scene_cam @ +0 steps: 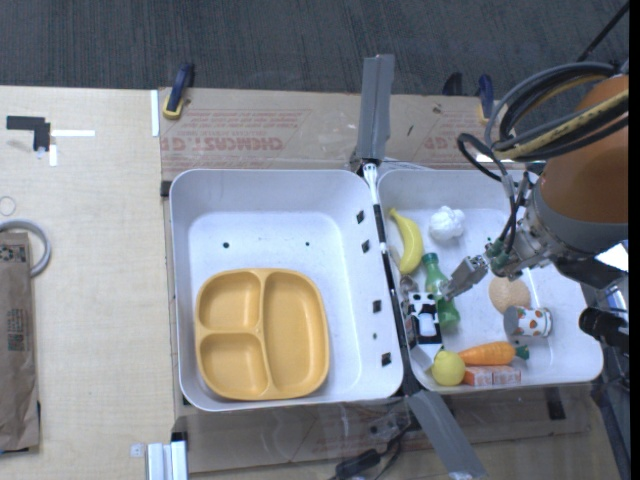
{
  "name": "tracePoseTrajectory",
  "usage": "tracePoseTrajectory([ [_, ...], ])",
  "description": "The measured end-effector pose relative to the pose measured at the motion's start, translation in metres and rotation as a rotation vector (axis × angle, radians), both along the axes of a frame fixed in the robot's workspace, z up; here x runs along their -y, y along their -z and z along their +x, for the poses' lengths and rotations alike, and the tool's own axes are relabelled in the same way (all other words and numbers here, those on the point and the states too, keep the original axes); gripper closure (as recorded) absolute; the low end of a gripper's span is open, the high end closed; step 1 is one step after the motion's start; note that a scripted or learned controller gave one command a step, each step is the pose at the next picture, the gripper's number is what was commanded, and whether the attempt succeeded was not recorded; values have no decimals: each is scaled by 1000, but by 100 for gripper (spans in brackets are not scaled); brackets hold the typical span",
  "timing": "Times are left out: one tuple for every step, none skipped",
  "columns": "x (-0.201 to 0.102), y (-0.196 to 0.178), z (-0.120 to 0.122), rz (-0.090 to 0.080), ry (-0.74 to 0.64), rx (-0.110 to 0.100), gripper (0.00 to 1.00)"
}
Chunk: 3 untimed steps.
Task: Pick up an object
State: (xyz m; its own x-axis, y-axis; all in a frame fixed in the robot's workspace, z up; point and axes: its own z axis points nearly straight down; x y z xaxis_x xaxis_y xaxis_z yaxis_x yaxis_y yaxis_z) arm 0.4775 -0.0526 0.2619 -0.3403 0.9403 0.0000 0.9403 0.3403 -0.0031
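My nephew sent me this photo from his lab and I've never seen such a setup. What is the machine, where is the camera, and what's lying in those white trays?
One camera looks down at a slant on a bench with two shallow white bins. The grey and orange shape at the right is a robot arm; its gripper reaches down into the right bin, just above a green bottle. I cannot tell whether it grips anything.

The left bin holds a yellow divided plate. The right bin holds small toy-like items: a banana, a crumpled white lump, a carrot, a lemon and the bottle. The arm's job is to pick one up.
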Motion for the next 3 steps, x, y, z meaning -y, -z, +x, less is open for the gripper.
tracePoseTrajectory([
  [-29, 72, 0, 0, 104, -1, 0],
  [-27, 63, 0, -2, 108, -2, 100],
  [-44, -51, 74, -2, -106, 3, 100],
])
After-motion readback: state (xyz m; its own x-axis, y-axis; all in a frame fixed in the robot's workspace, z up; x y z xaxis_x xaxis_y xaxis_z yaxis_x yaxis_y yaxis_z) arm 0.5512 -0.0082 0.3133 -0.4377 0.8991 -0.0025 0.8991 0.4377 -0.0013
